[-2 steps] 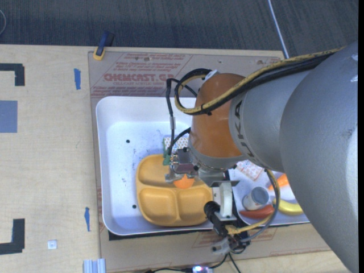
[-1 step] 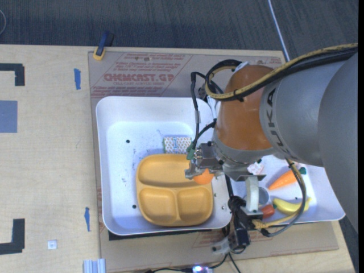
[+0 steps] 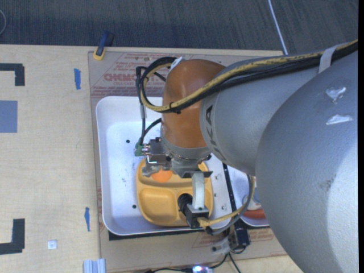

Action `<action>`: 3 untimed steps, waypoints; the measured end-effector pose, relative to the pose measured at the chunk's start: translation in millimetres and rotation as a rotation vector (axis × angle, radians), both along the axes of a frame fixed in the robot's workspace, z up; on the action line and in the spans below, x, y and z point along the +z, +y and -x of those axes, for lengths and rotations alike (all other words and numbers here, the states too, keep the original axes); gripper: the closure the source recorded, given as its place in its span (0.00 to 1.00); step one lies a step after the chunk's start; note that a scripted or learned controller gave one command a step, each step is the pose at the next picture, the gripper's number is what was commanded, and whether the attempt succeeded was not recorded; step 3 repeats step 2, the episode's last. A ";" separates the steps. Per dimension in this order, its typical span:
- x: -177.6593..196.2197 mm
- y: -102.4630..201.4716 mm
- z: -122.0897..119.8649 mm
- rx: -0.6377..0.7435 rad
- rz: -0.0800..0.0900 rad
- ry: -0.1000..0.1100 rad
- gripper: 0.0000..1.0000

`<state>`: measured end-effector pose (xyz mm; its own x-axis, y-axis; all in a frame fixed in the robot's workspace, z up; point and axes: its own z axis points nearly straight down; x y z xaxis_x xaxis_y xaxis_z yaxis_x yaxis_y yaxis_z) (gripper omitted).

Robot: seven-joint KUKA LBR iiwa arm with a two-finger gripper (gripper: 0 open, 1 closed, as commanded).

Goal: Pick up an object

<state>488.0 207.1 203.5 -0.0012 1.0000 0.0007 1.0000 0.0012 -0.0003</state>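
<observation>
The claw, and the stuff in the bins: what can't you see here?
- Claw: its tips are hidden under the arm's wrist in the camera view, so open or shut is unknown.
- Yellow object: partly covered by the wrist.
- Right bin: mostly hidden behind the big grey arm.

Arm [image 3: 284, 129] enters from frame right, fills right half. Orange band [image 3: 185, 104] at centre, wrist [image 3: 182, 158] pointing down toward lower centre. Black-yellow cable [image 3: 239, 75] runs along the arm, loops at upper centre.
</observation>
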 end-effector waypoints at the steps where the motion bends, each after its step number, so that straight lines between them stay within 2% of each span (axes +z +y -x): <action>1: 4.8 17.6 9.0 0.001 0.000 -0.001 1.00; 2: 14.1 17.1 -69.4 0.001 0.001 -0.001 1.00; 3: 14.1 17.1 -69.4 0.001 0.001 -0.001 1.00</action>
